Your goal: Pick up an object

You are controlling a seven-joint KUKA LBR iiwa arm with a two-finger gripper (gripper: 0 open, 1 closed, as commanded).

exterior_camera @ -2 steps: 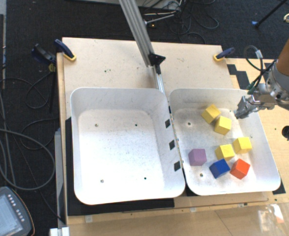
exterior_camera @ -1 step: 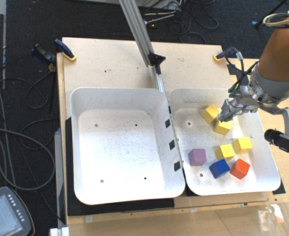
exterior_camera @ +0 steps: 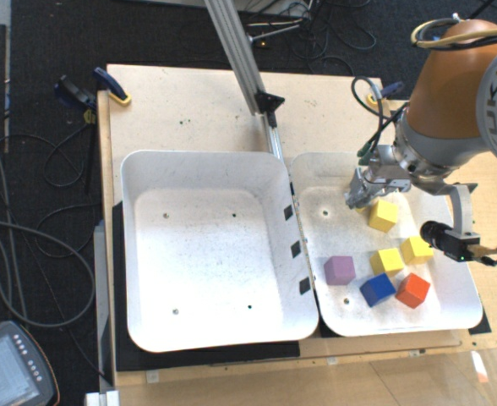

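The right bin (exterior_camera: 333, 315) holds several blocks: a yellow block (exterior_camera: 383, 215) near the back, a purple one (exterior_camera: 340, 270), a second yellow one (exterior_camera: 389, 260), a third yellow one (exterior_camera: 417, 249), a blue one (exterior_camera: 377, 289) and an orange-red one (exterior_camera: 413, 290). My gripper (exterior_camera: 363, 193) hangs low over the back of this bin, just left of the rear yellow block and close to it. The wrist hides the fingers from above, and I see nothing held between them.
The left bin (exterior_camera: 139, 227) sits beside the right one. A slanted metal pole (exterior_camera: 236, 45) runs down to the gap between the bins. A blue and yellow clamp (exterior_camera: 105, 87) lies at the bench's back left corner. Cables trail off the arm at the right.
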